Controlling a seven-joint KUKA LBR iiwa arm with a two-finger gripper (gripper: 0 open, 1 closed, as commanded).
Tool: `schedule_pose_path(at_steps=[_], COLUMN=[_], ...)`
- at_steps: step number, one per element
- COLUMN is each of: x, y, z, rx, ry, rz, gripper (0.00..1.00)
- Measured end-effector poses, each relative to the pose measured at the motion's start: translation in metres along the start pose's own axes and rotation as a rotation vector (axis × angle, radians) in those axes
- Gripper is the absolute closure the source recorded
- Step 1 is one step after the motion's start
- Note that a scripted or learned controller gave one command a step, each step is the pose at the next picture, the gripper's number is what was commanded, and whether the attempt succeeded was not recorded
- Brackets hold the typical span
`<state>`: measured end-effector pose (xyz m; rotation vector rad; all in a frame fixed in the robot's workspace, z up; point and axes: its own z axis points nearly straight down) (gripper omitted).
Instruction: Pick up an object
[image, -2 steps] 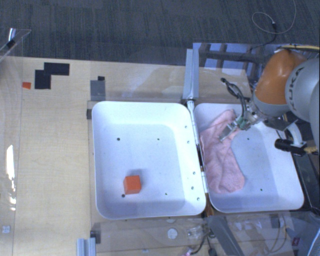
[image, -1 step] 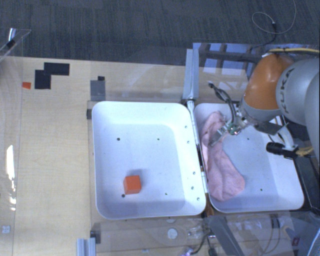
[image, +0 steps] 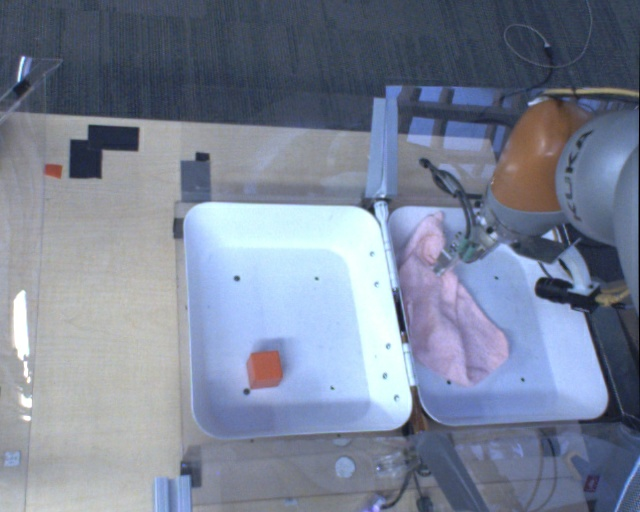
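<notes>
Here my pincer (image: 447, 257) touches the pink cloth (image: 450, 315) in the right bin (image: 560, 390); I cannot tell its state. An orange block (image: 265, 369) sits alone in the left bin (image: 290, 250).

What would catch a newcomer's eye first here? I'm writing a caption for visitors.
The grey and orange arm reaching in from the right stands out, its tool low over the upper part of a pink cloth. The cloth lies along the left side of the right bin. In the left bin, a small orange block sits alone near the lower left.
</notes>
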<state>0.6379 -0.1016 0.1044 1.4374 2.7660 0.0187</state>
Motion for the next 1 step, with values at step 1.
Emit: schedule_pose_path(at_steps=[1], x=[0.0014], y=[0.0465], z=[-0.1305], rx=[0.012], ry=[0.005], rz=[0.158], gripper=[1.00])
